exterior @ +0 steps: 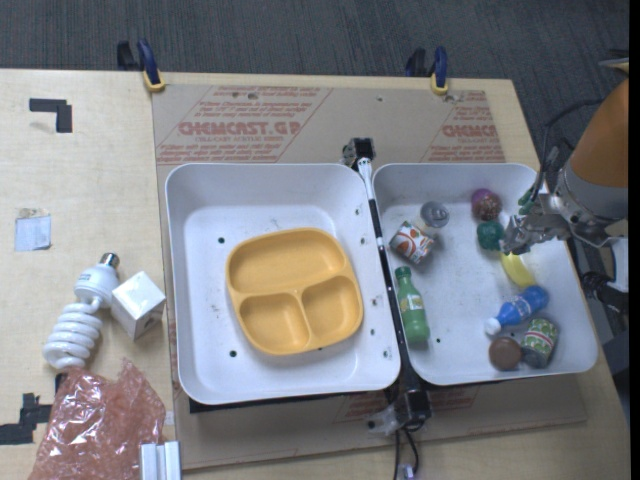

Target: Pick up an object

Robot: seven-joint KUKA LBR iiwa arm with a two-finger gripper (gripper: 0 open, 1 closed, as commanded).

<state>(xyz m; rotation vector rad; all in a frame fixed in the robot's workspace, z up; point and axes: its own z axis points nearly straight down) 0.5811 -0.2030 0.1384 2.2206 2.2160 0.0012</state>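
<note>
Yellow plastic, a small banana-like piece (516,267), is seen at three o'clock in the right bin (470,180), just under the pincer (522,226). Whether the pincer is clenched cannot be told. A slip could be caused by the green ball (489,235) crowding the approach.

Two white bins (190,268), one yellow tray (295,293), two bottles (411,308), one bulb (80,318).
</note>
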